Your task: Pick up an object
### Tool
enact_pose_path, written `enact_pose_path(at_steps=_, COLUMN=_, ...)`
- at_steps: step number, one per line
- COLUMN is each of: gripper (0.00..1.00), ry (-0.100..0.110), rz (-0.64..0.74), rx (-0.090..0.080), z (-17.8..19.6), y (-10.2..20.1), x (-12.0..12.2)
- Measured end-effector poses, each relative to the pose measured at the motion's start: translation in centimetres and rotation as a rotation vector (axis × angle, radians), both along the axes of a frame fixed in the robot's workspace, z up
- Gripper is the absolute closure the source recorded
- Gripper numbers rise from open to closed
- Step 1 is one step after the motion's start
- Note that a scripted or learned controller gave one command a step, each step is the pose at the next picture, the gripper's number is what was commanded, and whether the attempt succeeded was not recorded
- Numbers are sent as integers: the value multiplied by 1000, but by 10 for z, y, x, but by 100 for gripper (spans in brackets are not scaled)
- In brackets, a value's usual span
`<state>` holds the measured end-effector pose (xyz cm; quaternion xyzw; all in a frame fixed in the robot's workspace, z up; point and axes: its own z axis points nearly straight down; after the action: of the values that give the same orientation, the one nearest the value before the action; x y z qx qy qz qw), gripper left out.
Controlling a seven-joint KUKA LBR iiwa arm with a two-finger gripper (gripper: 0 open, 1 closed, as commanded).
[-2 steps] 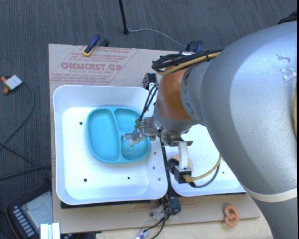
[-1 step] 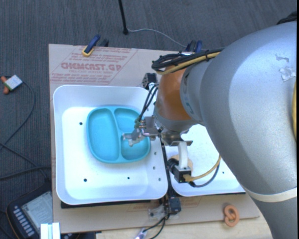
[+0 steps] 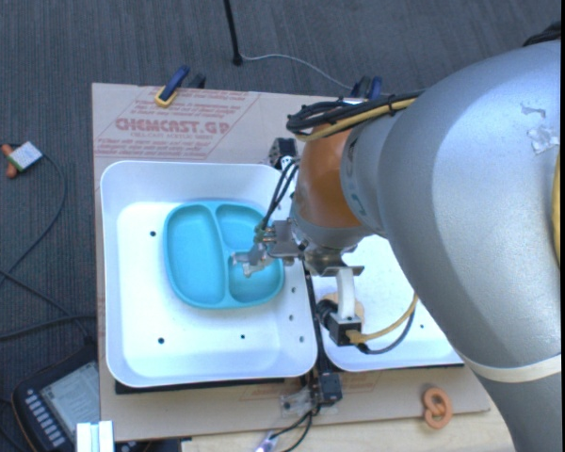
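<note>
Camera view: the blue tray [image 3: 212,254] lies in the left bin [image 3: 132,347], its right edge near the divider. The jaws [image 3: 250,264] sit low over the tray's right compartment, at its rim; whether they are spread or pinched cannot be told. Risk, as a judgement: the broad, shallow tray offers only a thin rim, so a grip there may slip or tip it.

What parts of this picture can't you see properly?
- Right bin: most of it is covered by the big grey arm in the camera view.
- Hand over the blue divided plate: too small and blurry to tell what its tips are doing.
- Dark device at the bottom left: cut off by the picture's edge.
</note>
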<state>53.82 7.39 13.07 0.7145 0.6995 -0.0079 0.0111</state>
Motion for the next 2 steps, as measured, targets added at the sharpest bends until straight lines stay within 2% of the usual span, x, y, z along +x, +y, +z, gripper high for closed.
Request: enact_pose_path(at_steps=2, gripper=0, ry=0, rz=0, rx=0, z=0, y=0, x=0)
